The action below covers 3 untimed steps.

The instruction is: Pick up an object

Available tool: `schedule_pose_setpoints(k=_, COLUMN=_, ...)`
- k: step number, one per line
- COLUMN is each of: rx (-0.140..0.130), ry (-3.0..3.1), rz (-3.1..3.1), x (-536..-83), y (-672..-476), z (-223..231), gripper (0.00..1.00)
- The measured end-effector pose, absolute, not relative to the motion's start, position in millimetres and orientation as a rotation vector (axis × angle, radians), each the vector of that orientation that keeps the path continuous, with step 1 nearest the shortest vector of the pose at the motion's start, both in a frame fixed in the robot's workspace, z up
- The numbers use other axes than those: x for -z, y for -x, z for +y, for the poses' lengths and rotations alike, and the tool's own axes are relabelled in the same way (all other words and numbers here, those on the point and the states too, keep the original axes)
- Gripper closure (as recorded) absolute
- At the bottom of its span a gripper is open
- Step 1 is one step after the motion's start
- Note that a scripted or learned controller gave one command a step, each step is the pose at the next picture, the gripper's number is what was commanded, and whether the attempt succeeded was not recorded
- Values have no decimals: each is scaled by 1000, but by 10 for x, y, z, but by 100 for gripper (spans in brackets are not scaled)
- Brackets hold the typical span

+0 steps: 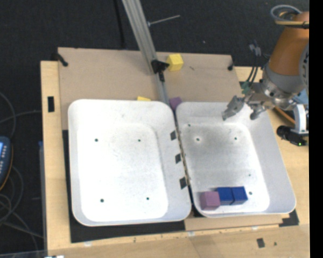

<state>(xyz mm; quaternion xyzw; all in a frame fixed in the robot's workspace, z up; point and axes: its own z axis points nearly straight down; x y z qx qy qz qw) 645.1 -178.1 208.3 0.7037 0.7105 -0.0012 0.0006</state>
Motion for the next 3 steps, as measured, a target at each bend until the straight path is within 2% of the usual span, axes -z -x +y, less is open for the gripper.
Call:
schedule_pose_setpoints(k=1, rx=2, ry=-2216, rz=2228, x=-2051, y=-6030, z=-1384, gripper=0)
schedule_pose_setpoints(k=2, rx=4, ry=-2225, rz=2224, x=-1715, y=-5478, z=-1071, gripper=0)
schedule_pose_setpoints(k=3, rx=4, ry=-2226, rz=2216, x=-1542, y=-5045, z=-1409, gripper=0)
